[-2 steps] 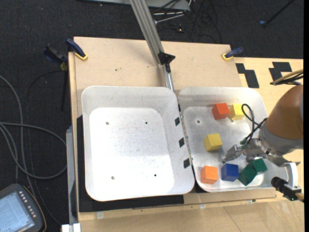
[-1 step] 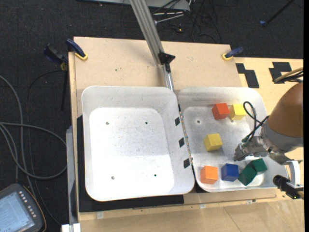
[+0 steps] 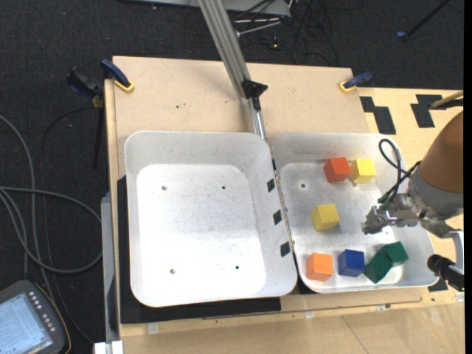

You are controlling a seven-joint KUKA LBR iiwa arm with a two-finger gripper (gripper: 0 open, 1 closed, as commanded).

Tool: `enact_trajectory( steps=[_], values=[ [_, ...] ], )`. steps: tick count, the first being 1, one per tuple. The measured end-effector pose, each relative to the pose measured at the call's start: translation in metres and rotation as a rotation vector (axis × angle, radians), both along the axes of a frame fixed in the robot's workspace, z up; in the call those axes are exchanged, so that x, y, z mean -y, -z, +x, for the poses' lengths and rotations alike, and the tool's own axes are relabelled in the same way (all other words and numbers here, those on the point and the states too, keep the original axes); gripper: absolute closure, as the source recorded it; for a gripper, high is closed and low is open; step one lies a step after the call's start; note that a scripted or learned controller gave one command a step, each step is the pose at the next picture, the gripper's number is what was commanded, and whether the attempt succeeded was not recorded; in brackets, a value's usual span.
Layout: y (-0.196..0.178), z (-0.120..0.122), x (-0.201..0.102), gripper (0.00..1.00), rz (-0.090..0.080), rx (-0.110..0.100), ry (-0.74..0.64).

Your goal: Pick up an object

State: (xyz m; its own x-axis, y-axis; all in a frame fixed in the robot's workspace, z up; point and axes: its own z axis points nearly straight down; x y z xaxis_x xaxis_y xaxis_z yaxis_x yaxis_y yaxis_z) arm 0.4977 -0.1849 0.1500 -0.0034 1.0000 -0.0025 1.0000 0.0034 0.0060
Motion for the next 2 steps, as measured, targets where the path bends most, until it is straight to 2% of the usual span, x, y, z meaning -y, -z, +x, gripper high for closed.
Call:
enact_trajectory(
  steps=[1, 2],
  values=[
    [-0.053, 0.002, 0.000, 1.00, -0.001, 0.002, 0.000],
    [-0.060, 0.030, -0.058, 1.00, 0.003, -0.003, -0.006]
  ],
)
